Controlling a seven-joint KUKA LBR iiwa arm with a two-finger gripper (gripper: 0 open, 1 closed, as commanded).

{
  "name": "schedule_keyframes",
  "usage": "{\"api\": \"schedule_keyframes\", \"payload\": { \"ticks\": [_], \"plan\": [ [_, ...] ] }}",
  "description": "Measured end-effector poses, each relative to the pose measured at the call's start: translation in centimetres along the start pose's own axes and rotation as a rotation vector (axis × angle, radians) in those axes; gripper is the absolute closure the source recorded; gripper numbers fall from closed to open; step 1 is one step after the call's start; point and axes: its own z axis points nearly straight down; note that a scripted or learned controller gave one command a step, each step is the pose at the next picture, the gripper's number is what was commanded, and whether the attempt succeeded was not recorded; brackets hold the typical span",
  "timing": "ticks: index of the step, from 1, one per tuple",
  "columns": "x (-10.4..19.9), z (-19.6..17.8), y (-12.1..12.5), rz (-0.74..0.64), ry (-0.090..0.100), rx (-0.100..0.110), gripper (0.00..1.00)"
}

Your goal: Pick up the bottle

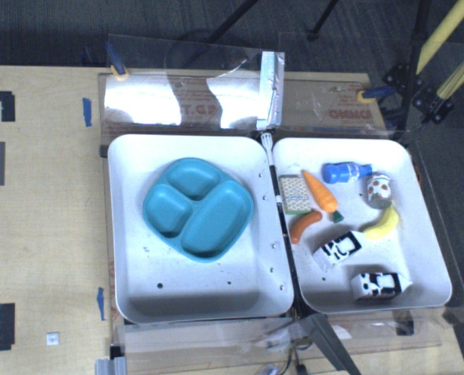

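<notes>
So the blue bottle (346, 172) is lying on its side up around 12 o'clock in the right bin (433, 244), with an orange carrot (319, 192) crowding it at its 8 o'clock and a little white-and-red ball (379, 187) sitting close at its 4 o'clock. A banana (382, 223), a second orange piece (305, 225), a checkered pad (294, 194) and two black-and-white blocks (340, 247) are hanging out further toward 6 o'clock, while a blue divided plate (198, 208) is sitting in the left bin (126, 233). Honestly can't tell whether the claw is released or clenched.
</notes>
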Motion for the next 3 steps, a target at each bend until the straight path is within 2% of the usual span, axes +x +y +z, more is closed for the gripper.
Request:
{"api": "schedule_keyframes", "payload": {
  "ticks": [1,2,3],
  "plan": [
    [-4.0,0.0,0.0,0.334,-0.004,0.006,1.0],
    [-9.4,0.0,-3.1,0.337,-0.003,0.006,1.0],
    [-9.3,0.0,-3.1,0.148,-0.004,0.007,1.0]
  ]
}}
